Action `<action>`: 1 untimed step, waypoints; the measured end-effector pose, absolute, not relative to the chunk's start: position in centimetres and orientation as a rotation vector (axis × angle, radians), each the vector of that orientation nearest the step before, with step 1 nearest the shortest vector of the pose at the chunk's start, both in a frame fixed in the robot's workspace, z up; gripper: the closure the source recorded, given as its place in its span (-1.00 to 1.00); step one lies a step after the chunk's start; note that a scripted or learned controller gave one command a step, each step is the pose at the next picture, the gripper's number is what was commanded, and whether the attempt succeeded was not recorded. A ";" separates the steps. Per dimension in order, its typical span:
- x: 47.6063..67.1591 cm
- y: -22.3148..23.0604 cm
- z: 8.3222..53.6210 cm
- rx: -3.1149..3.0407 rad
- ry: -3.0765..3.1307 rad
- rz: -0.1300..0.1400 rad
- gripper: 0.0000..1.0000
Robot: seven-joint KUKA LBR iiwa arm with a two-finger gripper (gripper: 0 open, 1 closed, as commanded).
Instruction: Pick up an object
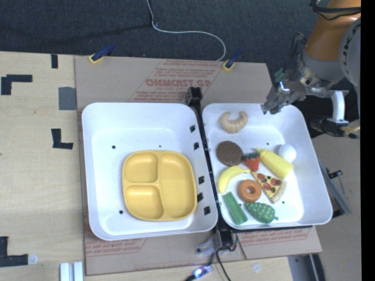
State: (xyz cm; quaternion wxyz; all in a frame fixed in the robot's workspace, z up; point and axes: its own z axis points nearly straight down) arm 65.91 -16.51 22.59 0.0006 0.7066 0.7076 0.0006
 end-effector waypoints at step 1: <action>62.8 -13.0 23.2 2.219 2.226 -0.001 1.00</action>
